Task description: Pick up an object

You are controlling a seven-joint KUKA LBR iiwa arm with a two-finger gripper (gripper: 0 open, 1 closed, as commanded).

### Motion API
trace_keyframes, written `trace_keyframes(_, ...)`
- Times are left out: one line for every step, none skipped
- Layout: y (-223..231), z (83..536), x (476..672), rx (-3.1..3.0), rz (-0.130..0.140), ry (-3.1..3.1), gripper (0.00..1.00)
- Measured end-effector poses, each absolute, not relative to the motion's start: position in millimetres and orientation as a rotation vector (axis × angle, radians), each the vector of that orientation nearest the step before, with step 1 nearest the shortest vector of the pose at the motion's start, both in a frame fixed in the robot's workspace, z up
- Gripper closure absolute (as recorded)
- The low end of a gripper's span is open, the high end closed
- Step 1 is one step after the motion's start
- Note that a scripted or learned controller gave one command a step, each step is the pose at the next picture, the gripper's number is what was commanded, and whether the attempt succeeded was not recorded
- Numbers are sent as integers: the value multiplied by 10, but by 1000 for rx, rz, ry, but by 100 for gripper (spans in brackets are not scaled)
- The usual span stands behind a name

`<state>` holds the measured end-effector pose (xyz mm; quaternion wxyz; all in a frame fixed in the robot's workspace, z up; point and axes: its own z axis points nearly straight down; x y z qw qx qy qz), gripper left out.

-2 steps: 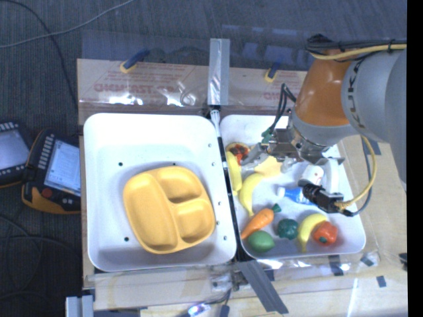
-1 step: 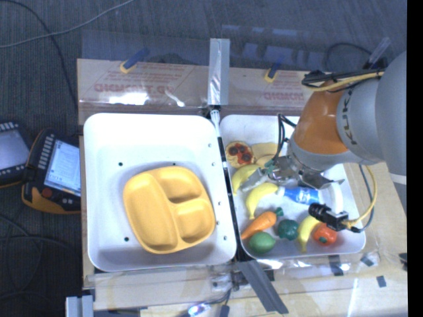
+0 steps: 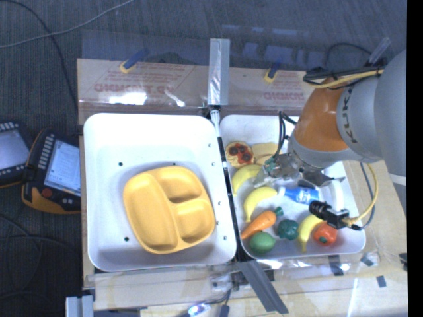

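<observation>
My gripper (image 3: 280, 168) hangs low over the middle of the right bin (image 3: 353, 243), below the orange wrist band. Just left of it lies a yellow banana (image 3: 245, 176), and a second banana (image 3: 258, 200) lies in front of that. A blue and white bottle (image 3: 301, 195) lies on its side directly beneath and right of the gripper. A round pizza piece (image 3: 239, 152) sits at the bin's back left. Along the front lie an orange carrot (image 3: 259, 222), a green lime (image 3: 262, 242), a dark green vegetable (image 3: 287, 229), a small yellow fruit (image 3: 307, 228) and a red fruit (image 3: 324, 236).
The left bin (image 3: 106, 144) holds a yellow divided plate (image 3: 169, 207). A raised divider (image 3: 227, 190) separates the two bins. The arm covers the right bin's back right part. A handheld pendant (image 3: 53, 174) lies off the bench at the far left.
</observation>
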<state>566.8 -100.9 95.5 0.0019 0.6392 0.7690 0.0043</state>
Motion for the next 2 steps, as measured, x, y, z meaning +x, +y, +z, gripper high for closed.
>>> trace_keyframes(-1010,950,5663,2006,12,2414,0)
trace_keyframes(-1052,887,6236,2023,6,2396,0)
